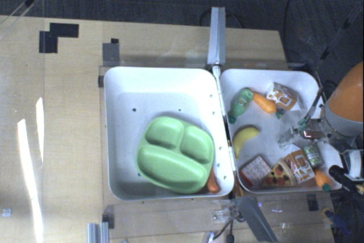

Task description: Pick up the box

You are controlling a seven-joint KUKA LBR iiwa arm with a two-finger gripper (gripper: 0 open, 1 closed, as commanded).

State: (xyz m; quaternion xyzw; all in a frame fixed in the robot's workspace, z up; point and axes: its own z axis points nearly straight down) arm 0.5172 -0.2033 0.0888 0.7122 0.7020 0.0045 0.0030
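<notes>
A small reddish-brown box (256,168) lies flat near the front edge of the right bin (267,78). Beside it are a pizza-print packet (278,174) and an orange-and-white carton (299,165). My gripper (301,134) hangs over the right side of that bin, just above the carton and to the right of the reddish-brown box. Nothing is visibly held in it. The arm's orange band (348,101) rises behind it at the right edge of the view.
The right bin also holds a green bottle (240,103), a carrot (263,103), a snack packet (282,96), a yellow fruit (245,136) and a small orange piece (321,178). A green divided plate (176,154) lies in the left bin (131,94).
</notes>
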